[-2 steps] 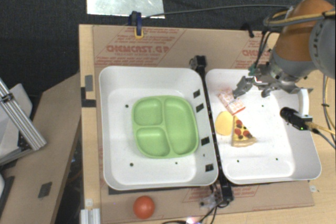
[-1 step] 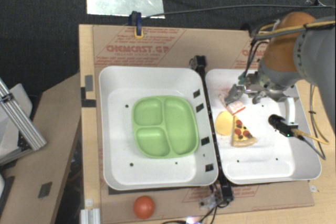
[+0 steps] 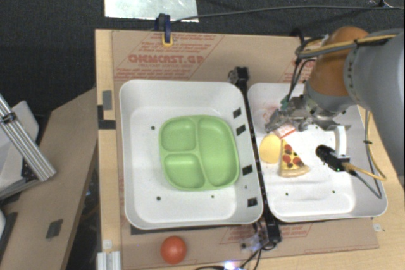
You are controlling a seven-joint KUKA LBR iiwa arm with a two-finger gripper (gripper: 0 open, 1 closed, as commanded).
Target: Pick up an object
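Bright, even overhead light nearly washes out the white bins, casting only faint shadows, and fine detail looks slightly soft.

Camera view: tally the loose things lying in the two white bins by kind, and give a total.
Plates: 1, the green divided plate in the left bin
Pizza slices: 1, the toy pizza slice in the right bin
Rounded pieces: 1, the pale yellow lump beside it
Total: 3
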